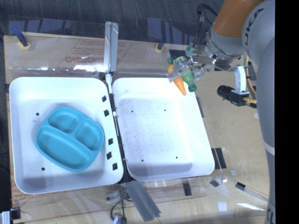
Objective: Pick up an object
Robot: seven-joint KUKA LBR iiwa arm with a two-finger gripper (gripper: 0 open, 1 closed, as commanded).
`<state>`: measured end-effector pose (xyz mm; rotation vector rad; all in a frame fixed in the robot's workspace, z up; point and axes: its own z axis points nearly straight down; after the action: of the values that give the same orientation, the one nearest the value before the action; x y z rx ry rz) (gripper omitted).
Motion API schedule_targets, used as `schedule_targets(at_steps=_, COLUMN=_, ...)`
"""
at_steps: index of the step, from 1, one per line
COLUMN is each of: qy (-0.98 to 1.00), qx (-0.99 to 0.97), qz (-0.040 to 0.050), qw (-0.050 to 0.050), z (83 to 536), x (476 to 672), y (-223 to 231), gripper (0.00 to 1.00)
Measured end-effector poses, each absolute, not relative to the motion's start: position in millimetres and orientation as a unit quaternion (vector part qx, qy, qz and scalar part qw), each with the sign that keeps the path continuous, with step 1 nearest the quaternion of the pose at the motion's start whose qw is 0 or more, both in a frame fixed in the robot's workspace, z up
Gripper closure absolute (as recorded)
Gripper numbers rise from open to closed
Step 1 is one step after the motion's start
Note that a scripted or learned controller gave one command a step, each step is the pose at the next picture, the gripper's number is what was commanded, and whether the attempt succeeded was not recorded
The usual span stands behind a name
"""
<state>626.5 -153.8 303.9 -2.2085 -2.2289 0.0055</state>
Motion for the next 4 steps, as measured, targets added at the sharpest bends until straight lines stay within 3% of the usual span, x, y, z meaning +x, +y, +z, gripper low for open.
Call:
schedule_targets(at_steps=1, qy=-0.711, qx=-0.704, qz=0.0007, qw=0.0, z=285, x=645.5, y=-174, gripper=1.0)
schedule_targets(at_steps=2, qy=-0.711, qx=-0.703, qz=0.0006, qw=0.0, z=285, x=645.6, y=-174, gripper=0.0)
schedule_targets(at_steps=3, qy=-0.711, qx=-0.703, qz=0.0013, qw=0.002, z=179, x=615.0, y=-162, gripper=0.0)
schedule_targets(at_steps=4, qy=-0.71, qx=-0.704, qz=0.0012, qw=0.001, z=91, x=620.0, y=-99, gripper=0.0)
